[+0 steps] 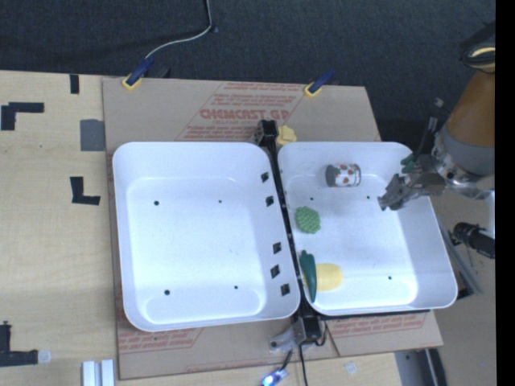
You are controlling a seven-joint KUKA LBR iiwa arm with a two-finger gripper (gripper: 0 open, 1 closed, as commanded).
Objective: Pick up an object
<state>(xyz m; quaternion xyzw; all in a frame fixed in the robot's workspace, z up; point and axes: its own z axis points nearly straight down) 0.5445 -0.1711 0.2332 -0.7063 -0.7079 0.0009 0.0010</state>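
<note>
The right bin (418, 240) holds three objects. A small grey can with a white, red-dotted label (343, 175) lies on its side near the back. A round green ball (308, 219) rests by the left wall. A yellow object with a dark green handle (320, 277) lies at the front left corner. My gripper (394, 197) hangs over the bin's right side, to the right of the can and apart from it. Nothing shows between its dark fingers.
The left bin (133, 240) stands beside the right one, joined by a black divider with clips (273, 215). Both sit on a cardboard sheet (233, 107) held by blue and yellow clamps. A cable (181, 39) runs along the dark backdrop.
</note>
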